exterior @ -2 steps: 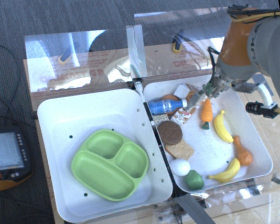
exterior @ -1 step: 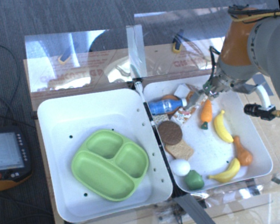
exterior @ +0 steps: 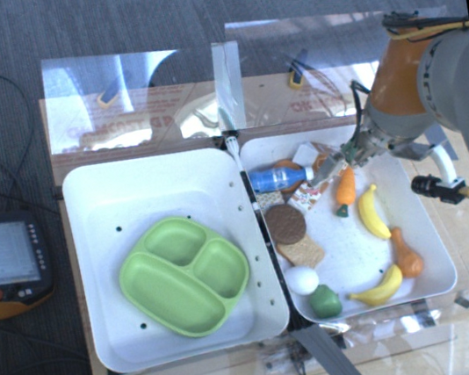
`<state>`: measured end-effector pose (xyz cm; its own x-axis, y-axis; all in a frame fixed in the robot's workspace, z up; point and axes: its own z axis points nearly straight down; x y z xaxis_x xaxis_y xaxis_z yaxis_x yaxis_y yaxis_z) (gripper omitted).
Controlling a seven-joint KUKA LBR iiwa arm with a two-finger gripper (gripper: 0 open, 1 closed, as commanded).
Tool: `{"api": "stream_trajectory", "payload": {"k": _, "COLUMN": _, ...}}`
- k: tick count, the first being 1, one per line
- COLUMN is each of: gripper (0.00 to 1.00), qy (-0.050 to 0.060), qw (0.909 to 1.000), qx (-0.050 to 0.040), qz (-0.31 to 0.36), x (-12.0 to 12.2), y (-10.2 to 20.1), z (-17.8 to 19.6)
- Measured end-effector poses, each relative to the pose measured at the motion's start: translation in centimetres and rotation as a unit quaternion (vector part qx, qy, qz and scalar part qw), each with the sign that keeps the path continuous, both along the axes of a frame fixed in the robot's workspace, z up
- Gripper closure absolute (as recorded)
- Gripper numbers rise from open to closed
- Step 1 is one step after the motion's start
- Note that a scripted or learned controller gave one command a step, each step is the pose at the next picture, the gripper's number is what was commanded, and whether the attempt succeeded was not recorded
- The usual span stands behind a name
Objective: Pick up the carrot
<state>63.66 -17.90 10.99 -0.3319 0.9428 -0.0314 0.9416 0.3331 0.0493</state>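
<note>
The carrot (exterior: 344,189) is small and orange with a green tip. It lies nearly upright in the upper middle of the right bin (exterior: 429,234), left of a yellow banana (exterior: 372,213). My gripper (exterior: 347,160) hangs just above the carrot's upper end, close to it or touching it. The arm with its orange band (exterior: 398,82) comes down from the upper right. I see nothing lifted off the bin floor.
The right bin also holds a blue bottle (exterior: 274,177), a brown cookie (exterior: 286,223), a cracker (exterior: 304,253), a white egg (exterior: 303,281), a green fruit (exterior: 325,301), a second banana (exterior: 379,290) and an orange drumstick (exterior: 406,257). A green divided plate (exterior: 185,275) lies in the left bin (exterior: 95,205).
</note>
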Motion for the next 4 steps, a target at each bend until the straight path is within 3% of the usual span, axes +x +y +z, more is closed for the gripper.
{"api": "stream_trajectory", "payload": {"k": 1, "gripper": 0.0, "qy": 0.003, "qw": 0.9997, "qx": 0.006, "qz": -0.024, "x": -0.1, "y": -0.3, "z": -0.1}}
{"api": "stream_trajectory", "payload": {"k": 2, "gripper": 0.0, "qy": 0.001, "qw": 0.9982, "qx": 0.0026, "qz": -0.059, "x": -0.5, "y": 0.2, "z": 0.0}}
{"api": "stream_trajectory", "payload": {"k": 3, "gripper": 1.0, "qy": 0.001, "qw": 0.9983, "qx": 0.0052, "qz": -0.057, "x": -0.2, "y": 0.6, "z": 1.0}}
{"api": "stream_trajectory", "payload": {"k": 4, "gripper": 1.0, "qy": 0.021, "qw": 0.9948, "qx": 0.0082, "qz": -0.1, "x": -4.9, "y": -1.0, "z": -1.9}}
